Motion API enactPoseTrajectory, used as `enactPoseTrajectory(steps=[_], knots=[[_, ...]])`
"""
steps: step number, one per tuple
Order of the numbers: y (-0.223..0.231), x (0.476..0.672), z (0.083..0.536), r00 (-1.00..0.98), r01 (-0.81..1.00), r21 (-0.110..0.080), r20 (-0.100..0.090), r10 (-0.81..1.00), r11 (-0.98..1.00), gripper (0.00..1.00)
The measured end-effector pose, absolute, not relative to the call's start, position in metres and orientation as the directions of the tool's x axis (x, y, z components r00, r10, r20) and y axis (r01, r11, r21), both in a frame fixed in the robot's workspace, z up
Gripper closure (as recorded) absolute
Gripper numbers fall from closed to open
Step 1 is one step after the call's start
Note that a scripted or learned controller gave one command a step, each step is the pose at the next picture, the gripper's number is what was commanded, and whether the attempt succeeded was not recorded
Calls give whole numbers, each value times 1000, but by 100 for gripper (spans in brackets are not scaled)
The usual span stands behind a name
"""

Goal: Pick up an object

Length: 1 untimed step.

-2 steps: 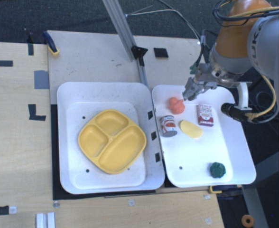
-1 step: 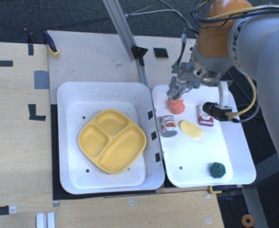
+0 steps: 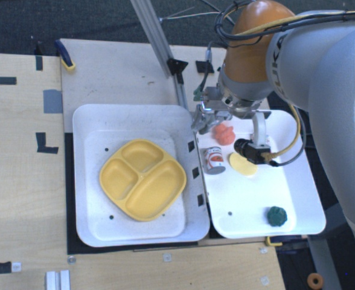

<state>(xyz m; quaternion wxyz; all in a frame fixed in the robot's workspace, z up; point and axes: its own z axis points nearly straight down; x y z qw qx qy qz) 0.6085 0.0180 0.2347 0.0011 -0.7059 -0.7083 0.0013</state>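
My gripper (image 3: 205, 119) hangs over the far left corner of the right bin (image 3: 298, 180), under the orange band of the arm. A pink-orange lumpy object (image 3: 224, 134) lies just right of and below it, close to touching. A small red-and-white can (image 3: 214, 159) lies in front of the gripper by the bin's left wall. A flat yellow piece (image 3: 244, 164) rests beside the can. A dark green ball (image 3: 277, 215) sits near the bin's front right corner. I see nothing held in the gripper.
The left bin (image 3: 87, 162) holds a yellow divided plate (image 3: 143, 178). A slanted metal post (image 3: 156, 35) rises behind the bins, close to the gripper. A black cable fitting (image 3: 252, 150) hangs off the arm above the yellow piece.
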Motion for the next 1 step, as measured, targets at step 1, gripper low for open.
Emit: enactPoseTrajectory(steps=[1], knots=[[78, 602, 226, -5, 1000, -3, 0, 1000, 5, 100]])
